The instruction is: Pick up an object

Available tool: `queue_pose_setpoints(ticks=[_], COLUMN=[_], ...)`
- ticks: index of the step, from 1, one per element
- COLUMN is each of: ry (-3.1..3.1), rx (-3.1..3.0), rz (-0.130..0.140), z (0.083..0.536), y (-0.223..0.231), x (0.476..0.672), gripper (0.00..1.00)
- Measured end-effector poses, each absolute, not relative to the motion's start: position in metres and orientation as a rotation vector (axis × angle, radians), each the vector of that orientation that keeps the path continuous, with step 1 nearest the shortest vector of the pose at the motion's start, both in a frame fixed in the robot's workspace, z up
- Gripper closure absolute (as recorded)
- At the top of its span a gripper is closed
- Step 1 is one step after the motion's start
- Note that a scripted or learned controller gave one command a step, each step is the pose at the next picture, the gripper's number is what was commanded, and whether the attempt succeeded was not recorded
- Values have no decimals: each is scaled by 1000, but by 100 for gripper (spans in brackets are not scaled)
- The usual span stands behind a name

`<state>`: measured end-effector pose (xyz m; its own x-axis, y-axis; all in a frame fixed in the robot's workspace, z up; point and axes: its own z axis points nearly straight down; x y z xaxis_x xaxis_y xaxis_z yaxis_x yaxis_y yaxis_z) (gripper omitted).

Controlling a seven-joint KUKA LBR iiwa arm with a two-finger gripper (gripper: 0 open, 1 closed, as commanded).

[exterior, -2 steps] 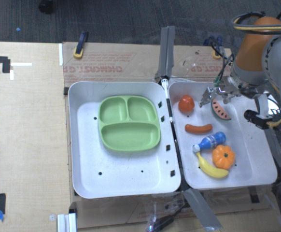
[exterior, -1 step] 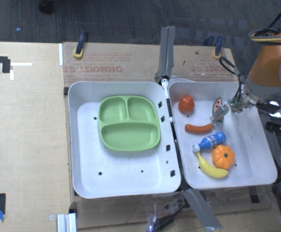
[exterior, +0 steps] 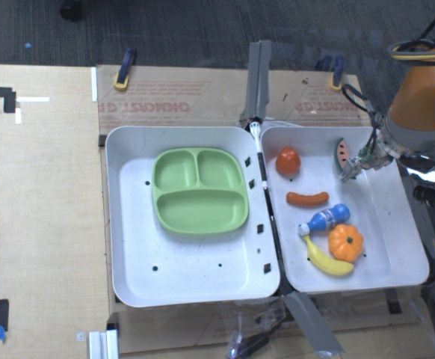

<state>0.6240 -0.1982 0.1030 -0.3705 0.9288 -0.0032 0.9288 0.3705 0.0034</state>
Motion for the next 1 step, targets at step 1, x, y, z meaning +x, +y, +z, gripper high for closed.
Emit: queue_pose_setpoints(ticks=[1], ry=[2465], rx=[1946], rz=[-1], z=[241], y=[-116], x=[646], gripper=[100])
